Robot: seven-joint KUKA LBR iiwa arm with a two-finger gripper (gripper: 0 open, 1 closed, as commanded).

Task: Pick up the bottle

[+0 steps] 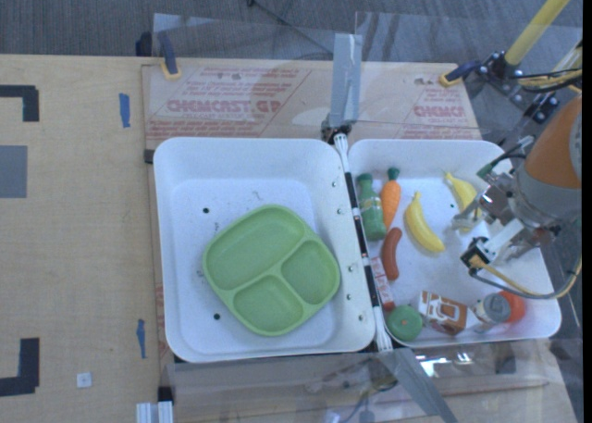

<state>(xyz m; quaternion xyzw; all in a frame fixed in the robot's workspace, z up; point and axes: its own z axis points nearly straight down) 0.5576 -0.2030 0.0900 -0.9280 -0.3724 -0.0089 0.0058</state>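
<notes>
Bottle (372, 206): green, reddish cap, lying flat in the right bin (546, 319), tight along its left wall near the far left corner. Carrot (392, 199) lies just beside it on the right, sausage (391, 255) just off its near end, banana (424, 225) a bit further right.

Gripper (483, 227) sits over the right half of the same bin, well apart from the bottle, near a small yellow piece (461, 192) by the far edge. Jaws: you can't tell how far open they are, the head is a clutter of cables and brackets at this slant. Nothing is visibly held, and no contact with any item can be made out.

Risks as you'd judge them from here:
- The bottle hugs the wall, so one jaw probably has little room on that side and could land on the rim or the divider between the bins instead of beside the bottle
- The carrot is so close that a closing grasp may take it too, or wedge it against the bottle
- The bottle is round and lying down, so it likely rolls or squirts out if pinched off centre
- The path across passes over the banana, so a low approach could shove it into the target
- The grey, orange-capped item (499, 308) at the near right corner could be mistaken for the target
</notes>
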